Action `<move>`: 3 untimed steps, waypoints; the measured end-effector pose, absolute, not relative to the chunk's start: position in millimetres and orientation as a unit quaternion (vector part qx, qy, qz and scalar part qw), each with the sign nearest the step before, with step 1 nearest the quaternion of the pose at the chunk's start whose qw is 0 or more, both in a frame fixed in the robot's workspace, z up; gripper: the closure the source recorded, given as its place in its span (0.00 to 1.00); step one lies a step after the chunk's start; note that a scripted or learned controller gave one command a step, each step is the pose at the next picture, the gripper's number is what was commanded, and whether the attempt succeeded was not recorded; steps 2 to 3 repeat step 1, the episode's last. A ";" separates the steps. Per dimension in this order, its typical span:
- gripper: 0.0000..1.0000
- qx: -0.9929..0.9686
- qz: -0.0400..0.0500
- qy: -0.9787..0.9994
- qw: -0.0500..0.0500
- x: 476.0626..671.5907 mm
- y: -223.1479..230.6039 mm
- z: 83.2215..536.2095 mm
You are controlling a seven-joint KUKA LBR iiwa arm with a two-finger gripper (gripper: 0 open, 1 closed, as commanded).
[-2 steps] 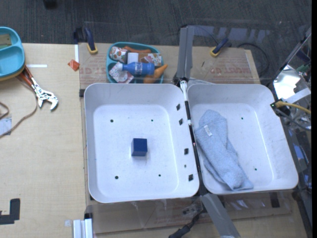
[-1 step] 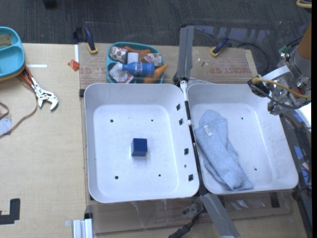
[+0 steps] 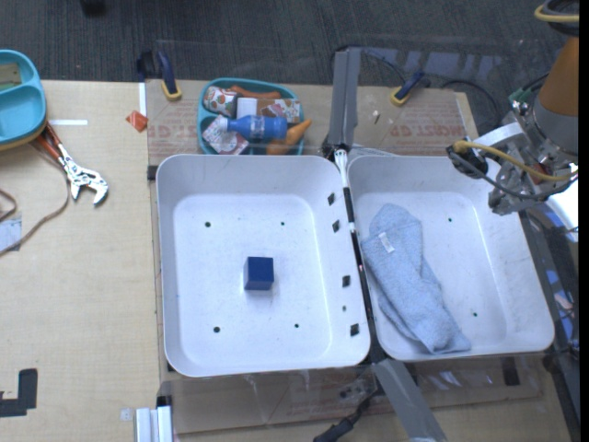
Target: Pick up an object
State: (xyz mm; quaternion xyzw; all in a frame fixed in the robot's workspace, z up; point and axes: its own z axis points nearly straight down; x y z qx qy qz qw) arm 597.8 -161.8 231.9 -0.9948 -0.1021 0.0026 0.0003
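Observation:
A small dark blue cube (image 3: pixel 259 273) sits near the middle of the left white bin (image 3: pixel 175 247). A crumpled grey-blue cloth (image 3: pixel 409 279) lies in the left half of the right white bin (image 3: pixel 525 330), running from its middle toward the near edge. The arm, with its orange band (image 3: pixel 561 90), comes in at the upper right. Its gripper (image 3: pixel 513 188) hangs over the far right corner of the right bin, amid yellow and black cables, well clear of the cloth and far from the cube. Nothing is visibly held.
A teal tub (image 3: pixel 250 118) of small packaged items stands behind the left bin. On the wooden bench to the left lie a wrench (image 3: pixel 81 180) and a teal tray (image 3: pixel 18 95). Orange clamps (image 3: pixel 170 86) grip the back edge.

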 end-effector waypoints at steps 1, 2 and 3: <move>1.00 -0.994 0.002 -0.113 0.001 613.3 -156.4 169.7; 1.00 -0.994 0.002 -0.113 0.001 613.3 -156.4 169.7; 1.00 -0.994 0.002 -0.113 0.001 613.3 -156.4 169.7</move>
